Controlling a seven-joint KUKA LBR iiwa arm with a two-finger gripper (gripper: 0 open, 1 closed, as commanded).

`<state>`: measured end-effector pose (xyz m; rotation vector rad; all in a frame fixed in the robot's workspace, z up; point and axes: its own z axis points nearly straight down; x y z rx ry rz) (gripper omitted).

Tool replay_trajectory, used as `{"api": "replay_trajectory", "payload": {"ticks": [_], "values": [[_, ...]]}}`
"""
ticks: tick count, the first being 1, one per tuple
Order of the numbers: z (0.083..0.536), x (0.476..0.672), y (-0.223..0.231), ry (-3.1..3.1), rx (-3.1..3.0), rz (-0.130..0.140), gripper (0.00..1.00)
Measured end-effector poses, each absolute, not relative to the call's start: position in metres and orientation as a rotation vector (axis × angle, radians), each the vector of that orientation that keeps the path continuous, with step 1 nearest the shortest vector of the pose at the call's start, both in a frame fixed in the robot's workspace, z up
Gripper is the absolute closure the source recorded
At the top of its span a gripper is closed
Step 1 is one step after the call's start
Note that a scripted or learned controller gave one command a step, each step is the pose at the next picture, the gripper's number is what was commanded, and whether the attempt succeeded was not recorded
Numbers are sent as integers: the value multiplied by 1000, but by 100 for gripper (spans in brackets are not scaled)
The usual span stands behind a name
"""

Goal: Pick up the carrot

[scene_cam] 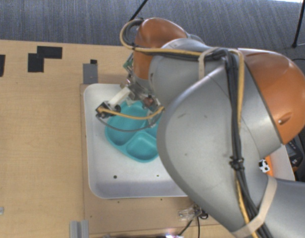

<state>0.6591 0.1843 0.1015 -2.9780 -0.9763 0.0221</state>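
Note:
My gripper (136,89) hangs low over the far part of the left bin (100,148), above the back rim of a teal divided dish (135,143) that lies in that bin. The wrist and the bulky grey arm cover the gripper's tip, and I cannot tell whether anything is in it. A small orange patch (269,172) peeks out past the arm's right side, next to a black-and-white ball (263,166). Too little of the patch shows to say whether it is the carrot.
The arm's grey links and orange bands cover most of the right bin. The left bin's near and left floor is bare white. Tan bench (38,143) spreads to the left, with black marks along its far edge.

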Motion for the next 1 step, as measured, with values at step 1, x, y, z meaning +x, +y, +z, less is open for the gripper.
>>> {"api": "replay_trajectory", "payload": {"ticks": [1], "values": [[101,664,218,-566,-3105,46,0]]}}
